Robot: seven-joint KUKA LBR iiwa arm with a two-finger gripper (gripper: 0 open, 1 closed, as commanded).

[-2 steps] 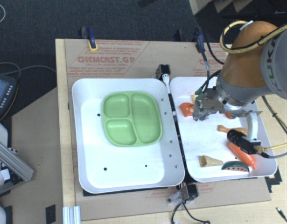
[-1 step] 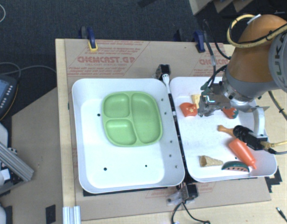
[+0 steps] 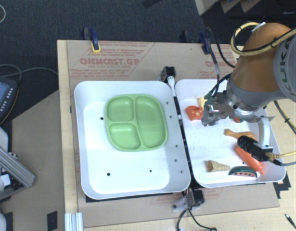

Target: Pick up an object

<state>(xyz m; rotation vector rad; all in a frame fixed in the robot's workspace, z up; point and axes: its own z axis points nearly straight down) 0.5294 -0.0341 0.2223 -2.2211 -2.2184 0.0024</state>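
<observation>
The small red-orange plastic toy piece (image 3: 193, 112) lies at the upper left of the right shallow white bin (image 3: 200, 177), just beside the claw (image 3: 209, 119); whether the claw is released or clenched I cannot tell. A clean pick probably needs it centred over the piece before descending. That bin also holds a tan wedge (image 3: 216, 166), a watermelon-slice toy (image 3: 243, 172) and an orange-handled tool (image 3: 250, 160). The left white bin (image 3: 90, 177) carries a green divided plate (image 3: 136, 121).
</observation>
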